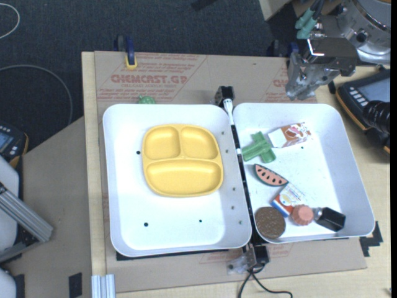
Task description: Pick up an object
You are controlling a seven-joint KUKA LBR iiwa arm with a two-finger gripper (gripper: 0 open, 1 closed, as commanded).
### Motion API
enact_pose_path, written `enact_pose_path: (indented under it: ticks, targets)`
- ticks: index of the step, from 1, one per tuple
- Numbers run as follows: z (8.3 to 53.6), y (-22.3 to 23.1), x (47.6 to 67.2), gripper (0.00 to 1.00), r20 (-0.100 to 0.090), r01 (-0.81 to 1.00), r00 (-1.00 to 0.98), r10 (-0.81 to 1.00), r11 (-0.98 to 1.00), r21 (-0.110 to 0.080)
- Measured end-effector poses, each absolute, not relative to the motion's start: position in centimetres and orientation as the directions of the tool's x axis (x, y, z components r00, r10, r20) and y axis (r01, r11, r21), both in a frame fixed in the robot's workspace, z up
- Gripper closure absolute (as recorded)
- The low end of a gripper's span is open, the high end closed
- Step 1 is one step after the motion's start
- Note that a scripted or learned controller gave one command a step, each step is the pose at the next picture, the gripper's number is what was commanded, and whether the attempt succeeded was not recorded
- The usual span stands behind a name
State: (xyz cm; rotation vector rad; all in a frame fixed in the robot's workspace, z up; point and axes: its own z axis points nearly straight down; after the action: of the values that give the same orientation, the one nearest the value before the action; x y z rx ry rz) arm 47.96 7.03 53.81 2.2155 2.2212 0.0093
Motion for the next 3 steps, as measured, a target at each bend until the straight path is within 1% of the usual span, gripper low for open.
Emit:
enact_pose_path:
  ticks: [1, 2, 3]
  targets:
    - [42.5, 8.1, 47.8, 1.00, -0.002, 1.000, 0.000, 1.000, 0.000, -0.011]
    - [44.2, 8.1, 48.0, 1.00, 0.000, 1.000, 0.000, 1.000, 0.000, 0.004]
    - [45.2, 8.1, 48.0, 1.00, 0.001, 1.000, -0.001, 1.000, 0.001, 0.006]
